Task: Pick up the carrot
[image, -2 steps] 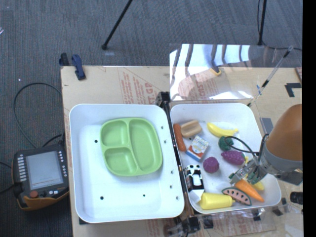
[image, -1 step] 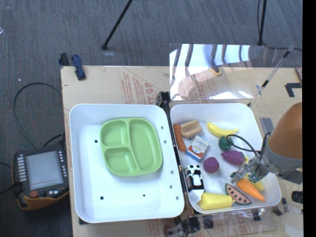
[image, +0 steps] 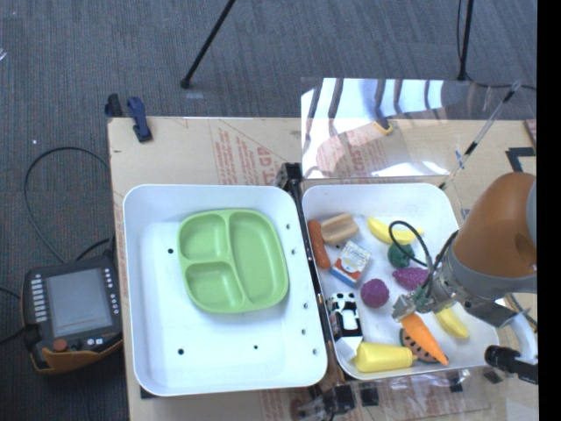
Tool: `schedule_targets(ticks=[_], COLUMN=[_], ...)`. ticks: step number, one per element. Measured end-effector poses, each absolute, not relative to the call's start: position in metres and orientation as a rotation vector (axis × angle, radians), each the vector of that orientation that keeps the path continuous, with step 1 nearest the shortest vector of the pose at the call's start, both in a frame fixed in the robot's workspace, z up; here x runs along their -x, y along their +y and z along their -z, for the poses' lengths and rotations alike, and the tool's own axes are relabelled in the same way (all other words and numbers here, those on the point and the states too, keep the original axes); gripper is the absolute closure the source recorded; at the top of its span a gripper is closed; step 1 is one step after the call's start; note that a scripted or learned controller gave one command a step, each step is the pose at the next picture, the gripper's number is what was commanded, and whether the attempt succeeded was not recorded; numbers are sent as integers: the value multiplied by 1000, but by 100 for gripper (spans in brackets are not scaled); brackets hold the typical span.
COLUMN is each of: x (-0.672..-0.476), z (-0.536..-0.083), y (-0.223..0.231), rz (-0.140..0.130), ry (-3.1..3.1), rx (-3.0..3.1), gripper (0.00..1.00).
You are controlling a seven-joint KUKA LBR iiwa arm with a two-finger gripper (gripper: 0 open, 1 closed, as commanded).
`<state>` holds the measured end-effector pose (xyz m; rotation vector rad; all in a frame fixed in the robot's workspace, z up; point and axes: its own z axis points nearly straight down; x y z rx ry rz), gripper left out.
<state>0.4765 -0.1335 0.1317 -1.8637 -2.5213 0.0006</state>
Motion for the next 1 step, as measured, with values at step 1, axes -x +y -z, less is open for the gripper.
schedule_targets(ticks=[1], x=[-477], z=[-186], y=[-36], rz=[0], ry=[-2370], rx=[2052], gripper=[100])
